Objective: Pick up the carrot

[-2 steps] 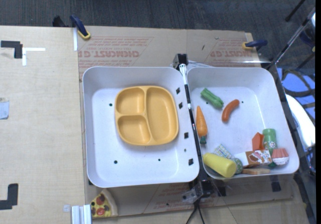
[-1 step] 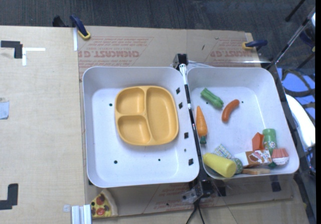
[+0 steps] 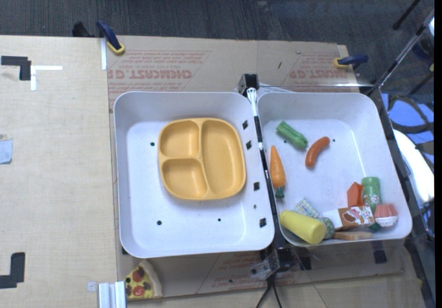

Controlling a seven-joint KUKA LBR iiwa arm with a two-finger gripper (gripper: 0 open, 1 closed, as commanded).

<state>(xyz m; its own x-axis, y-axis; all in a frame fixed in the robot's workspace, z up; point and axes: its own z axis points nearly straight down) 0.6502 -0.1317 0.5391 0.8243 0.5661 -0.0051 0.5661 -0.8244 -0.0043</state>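
The carrot [image 3: 277, 168] lies in the right bin [image 3: 366, 103], against its left wall. The claw's grip state and the carrot's place relative to it cannot be told.

bins: 2 white, left bin [image 3: 131, 182] and right bin [image 3: 366, 120] | divided yellow plate [image 3: 203, 159]: 1 | carrot [image 3: 277, 167]: 1 | sausage [image 3: 317, 151]: 1 | green pickle [image 3: 291, 135]: 1 | yellow cylinder [image 3: 302, 226]: 1 | green bottle [image 3: 371, 190]: 1 | pizza slice [image 3: 141, 283]: 1 | blue-and-yellow clamps: 2, left clamp [image 3: 110, 39] and right clamp [image 3: 350, 61]
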